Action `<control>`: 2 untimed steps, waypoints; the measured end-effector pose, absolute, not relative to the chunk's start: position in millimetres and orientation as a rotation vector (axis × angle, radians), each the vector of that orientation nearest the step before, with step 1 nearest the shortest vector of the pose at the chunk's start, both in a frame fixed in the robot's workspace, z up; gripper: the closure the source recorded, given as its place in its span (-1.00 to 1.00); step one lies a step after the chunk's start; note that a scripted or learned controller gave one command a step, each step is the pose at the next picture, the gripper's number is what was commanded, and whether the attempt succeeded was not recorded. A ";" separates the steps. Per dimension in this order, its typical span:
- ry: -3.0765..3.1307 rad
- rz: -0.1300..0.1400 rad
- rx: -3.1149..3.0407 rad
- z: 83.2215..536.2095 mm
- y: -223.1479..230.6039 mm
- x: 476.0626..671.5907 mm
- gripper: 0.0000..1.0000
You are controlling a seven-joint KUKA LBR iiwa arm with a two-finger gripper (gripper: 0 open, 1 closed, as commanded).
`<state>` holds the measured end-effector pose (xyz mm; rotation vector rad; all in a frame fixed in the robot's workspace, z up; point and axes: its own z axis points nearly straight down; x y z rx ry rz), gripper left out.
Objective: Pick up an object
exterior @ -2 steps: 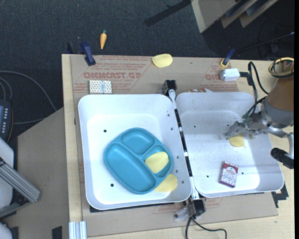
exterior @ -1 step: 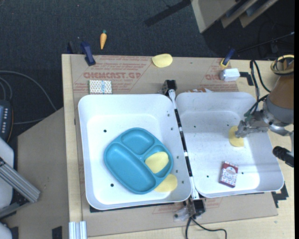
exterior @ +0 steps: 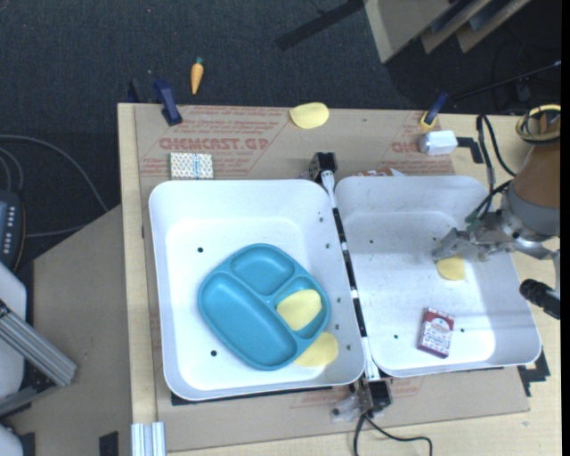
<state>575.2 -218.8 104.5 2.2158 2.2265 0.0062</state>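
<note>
a pale wooden worktop (exterior: 138, 294) stands on dark grey carpet (exterior: 62, 80). a brown board (exterior: 240, 134) with red lettering lies across its top. black cables (exterior: 44, 191) curl over the floor at the left, near a ribbed metal rail (exterior: 31, 343). light wooden furniture (exterior: 445, 27) juts in at the upper right. the light is even and soft.

The bench (exterior: 232, 142) carries two white bins side by side, the left bin (exterior: 178, 214) and the right bin (exterior: 401, 191). A yellow piece (exterior: 309, 115), a patterned packet (exterior: 191, 165) and a white block (exterior: 439, 142) lie behind them.
</note>
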 end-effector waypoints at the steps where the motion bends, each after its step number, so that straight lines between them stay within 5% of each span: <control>1: 2.224 -0.001 2.223 92.5 -203.8 561.6 -1.00; 2: 2.222 0.001 2.221 102.9 -204.0 562.2 1.00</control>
